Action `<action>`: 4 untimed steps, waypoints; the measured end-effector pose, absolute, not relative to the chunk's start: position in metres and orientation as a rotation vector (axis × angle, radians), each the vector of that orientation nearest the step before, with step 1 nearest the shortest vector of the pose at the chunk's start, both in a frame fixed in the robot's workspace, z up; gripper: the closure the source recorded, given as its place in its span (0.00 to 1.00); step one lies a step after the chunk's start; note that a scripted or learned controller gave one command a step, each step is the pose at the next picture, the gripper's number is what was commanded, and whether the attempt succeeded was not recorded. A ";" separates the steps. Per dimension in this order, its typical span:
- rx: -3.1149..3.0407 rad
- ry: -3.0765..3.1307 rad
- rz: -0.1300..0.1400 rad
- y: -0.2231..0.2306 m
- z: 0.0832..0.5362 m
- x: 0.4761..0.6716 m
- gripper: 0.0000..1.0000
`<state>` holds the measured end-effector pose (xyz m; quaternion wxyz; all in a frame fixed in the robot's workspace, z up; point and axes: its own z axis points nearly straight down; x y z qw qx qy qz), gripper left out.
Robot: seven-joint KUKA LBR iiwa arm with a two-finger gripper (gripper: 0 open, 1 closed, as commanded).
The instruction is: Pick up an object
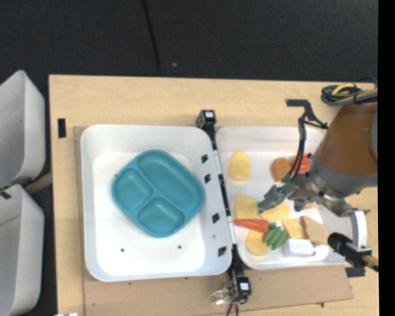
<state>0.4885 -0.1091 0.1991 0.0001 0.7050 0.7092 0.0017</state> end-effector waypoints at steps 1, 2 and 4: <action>2.214 2.229 0.003 -0.059 0.201 0.490 0.00; 2.219 2.219 0.004 -0.063 0.211 0.492 1.00; 2.211 2.232 0.002 0.069 0.315 0.490 1.00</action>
